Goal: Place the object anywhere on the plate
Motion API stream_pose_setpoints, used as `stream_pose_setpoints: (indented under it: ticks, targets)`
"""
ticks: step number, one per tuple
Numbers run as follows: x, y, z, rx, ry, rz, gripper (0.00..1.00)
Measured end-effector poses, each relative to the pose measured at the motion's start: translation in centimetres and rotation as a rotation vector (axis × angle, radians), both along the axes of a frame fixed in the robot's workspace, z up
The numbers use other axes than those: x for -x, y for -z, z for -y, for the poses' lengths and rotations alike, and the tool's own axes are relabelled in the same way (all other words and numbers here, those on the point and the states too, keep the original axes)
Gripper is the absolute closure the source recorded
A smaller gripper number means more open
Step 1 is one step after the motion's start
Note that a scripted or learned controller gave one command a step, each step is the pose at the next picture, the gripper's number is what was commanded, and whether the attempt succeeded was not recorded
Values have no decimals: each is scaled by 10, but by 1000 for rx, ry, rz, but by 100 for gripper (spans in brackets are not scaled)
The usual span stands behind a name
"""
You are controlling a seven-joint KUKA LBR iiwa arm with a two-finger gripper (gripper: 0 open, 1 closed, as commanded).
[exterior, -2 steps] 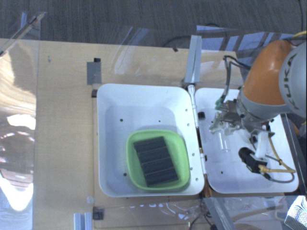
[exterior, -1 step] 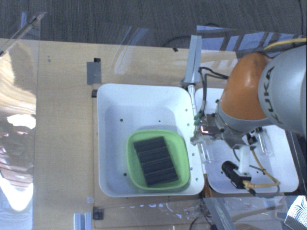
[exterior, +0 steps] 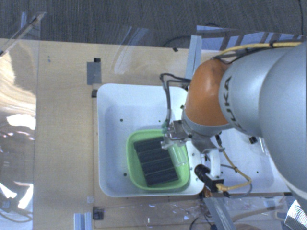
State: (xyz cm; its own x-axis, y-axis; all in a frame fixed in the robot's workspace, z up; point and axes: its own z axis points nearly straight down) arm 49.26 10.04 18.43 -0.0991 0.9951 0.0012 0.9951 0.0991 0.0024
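A green plate [exterior: 136, 176] with a raised rim lies in the front right part of the left white bin [exterior: 115, 128]. A dark grey ribbed block [exterior: 154, 163] rests flat on the plate and covers most of its middle. My gripper [exterior: 171, 142] hangs over the plate's back right edge, right by the upper right corner of the block. The grey arm with its orange band [exterior: 207, 96] rises behind it and hides the bin's right wall.
The right white bin [exterior: 259, 172] is mostly covered by the arm. Cables and a black connector [exterior: 205, 175] hang near the front rim between the bins. Wooden bench top [exterior: 57, 128] lies to the left.
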Motion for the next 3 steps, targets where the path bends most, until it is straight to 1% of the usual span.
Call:
stream_pose_setpoints:
  ticks: [1,2,3]
  targets:
    - [0,0,0,0,1,0,0]
    - [-2,-11,0,-2,-1,5,100]
    - [-2,-11,0,-2,-1,5,0]
